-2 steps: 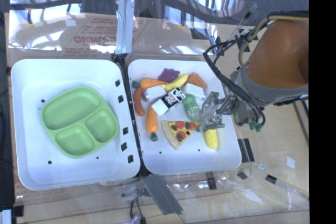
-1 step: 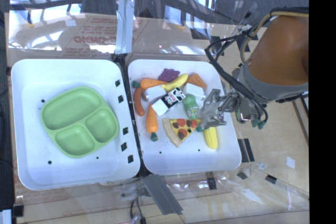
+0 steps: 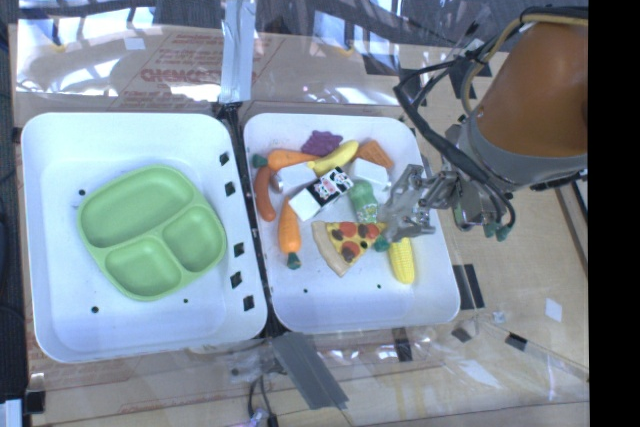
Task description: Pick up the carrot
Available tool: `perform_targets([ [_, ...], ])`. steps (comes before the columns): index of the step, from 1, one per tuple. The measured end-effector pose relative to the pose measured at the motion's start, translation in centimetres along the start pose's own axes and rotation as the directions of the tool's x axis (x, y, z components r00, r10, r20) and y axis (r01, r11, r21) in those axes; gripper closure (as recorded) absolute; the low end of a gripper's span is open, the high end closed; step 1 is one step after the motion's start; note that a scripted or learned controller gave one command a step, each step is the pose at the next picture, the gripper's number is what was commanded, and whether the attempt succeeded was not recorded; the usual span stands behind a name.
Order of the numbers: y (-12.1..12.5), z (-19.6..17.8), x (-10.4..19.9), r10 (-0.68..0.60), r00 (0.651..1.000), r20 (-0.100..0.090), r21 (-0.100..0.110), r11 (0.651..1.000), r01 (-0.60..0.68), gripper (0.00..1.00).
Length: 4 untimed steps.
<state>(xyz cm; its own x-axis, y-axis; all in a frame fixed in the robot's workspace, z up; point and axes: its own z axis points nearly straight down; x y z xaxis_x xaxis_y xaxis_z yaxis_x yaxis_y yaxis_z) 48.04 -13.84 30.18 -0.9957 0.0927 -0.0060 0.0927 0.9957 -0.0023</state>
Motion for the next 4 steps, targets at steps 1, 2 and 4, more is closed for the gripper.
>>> perform_targets([
  [1,-0.7,-2.8,0.2,0.065,0.998,-0.003,0.000,0.998,-0.065,1.00],
  [2,-2.8,-3.2,0.0,-0.037,0.999,-0.001,0.000,0.999,0.037,1.00],
  [4,-6.6,-0.5,-0.7,-0.258,0.966,-0.006,-0.003,0.966,0.258,1.00],
])
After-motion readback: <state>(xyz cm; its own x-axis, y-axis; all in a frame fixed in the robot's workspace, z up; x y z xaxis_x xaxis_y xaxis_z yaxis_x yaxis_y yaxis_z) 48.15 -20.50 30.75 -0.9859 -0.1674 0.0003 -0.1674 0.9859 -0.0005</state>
